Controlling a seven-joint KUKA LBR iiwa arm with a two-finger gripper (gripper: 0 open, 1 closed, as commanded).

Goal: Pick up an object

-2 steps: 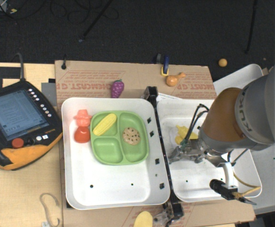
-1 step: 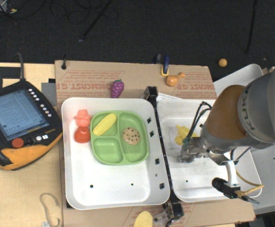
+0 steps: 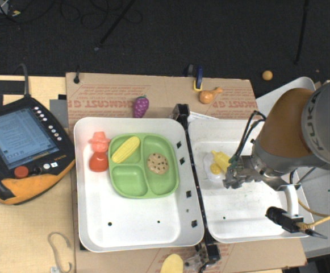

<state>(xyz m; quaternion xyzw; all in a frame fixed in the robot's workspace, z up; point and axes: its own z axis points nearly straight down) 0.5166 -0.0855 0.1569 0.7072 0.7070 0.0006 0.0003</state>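
A yellow toy (image 3: 218, 162) lies in the right bin (image 3: 250, 220), near its left-centre. My gripper (image 3: 232, 179) hangs just right of and below it, close to the bin floor, at the end of the grey arm with the orange band (image 3: 287, 127). In the left bin (image 3: 130, 226) sits a green divided plate (image 3: 143, 166) holding a yellow corn cob (image 3: 124, 148) and a cookie (image 3: 158, 164). A red-orange toy figure (image 3: 99, 151) stands left of the plate.
A purple grape toy (image 3: 141, 106) and an orange pear-like toy (image 3: 208, 95) lie on the cardboard behind the bins. A teach pendant (image 3: 23, 147) rests at the left. A yellow object (image 3: 172, 263) sits at the front edge. A small orange ball (image 3: 267, 75) lies far right.
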